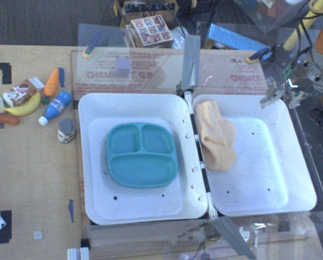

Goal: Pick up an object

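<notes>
The right bin (269, 161) lies open except where the tan cloth (215, 136) hugs its left wall.

Single fixed camera, mounted above bench (31, 188), looking down at slant. Far edge of bench toward top of frame, near edge toward bottom. Both white bins in frame whole: left bin (93, 161) left of centre, right bin (280, 167) right of centre, side by side, filling middle. Distance moderate: wooden bench top with small clutter visible at left, boxes and floor beyond bench at top. Arm side at frame right; tool (283, 93) at upper right, over far right corner of right bin.
</notes>
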Tool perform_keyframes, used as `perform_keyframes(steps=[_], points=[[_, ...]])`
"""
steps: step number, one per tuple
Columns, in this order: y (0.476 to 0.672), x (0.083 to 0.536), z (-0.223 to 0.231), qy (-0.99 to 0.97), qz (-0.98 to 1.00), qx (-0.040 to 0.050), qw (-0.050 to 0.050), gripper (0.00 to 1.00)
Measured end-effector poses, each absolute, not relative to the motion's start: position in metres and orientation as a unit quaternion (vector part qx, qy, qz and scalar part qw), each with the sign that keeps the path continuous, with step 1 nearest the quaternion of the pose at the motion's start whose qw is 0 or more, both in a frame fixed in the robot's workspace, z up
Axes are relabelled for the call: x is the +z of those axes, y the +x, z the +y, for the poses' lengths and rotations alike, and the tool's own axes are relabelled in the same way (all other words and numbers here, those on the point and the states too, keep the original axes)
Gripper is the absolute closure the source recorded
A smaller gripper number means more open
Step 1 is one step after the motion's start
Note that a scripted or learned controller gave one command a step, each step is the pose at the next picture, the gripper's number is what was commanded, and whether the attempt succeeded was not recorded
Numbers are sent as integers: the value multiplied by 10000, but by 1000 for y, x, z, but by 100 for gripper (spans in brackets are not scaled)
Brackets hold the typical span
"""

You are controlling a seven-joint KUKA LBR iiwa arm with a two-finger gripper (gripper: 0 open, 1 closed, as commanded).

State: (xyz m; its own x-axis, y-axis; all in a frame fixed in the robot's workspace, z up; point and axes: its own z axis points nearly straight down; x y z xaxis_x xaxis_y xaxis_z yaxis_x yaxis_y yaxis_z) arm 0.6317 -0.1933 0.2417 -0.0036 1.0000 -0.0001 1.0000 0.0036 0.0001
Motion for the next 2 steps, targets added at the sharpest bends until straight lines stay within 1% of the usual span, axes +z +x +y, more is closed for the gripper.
perform_keyframes(steps=[1, 2], points=[[565, 161, -135, 6610, 7504, 1, 5, 0], [559, 93, -119, 6330, 7741, 44, 64, 0]])
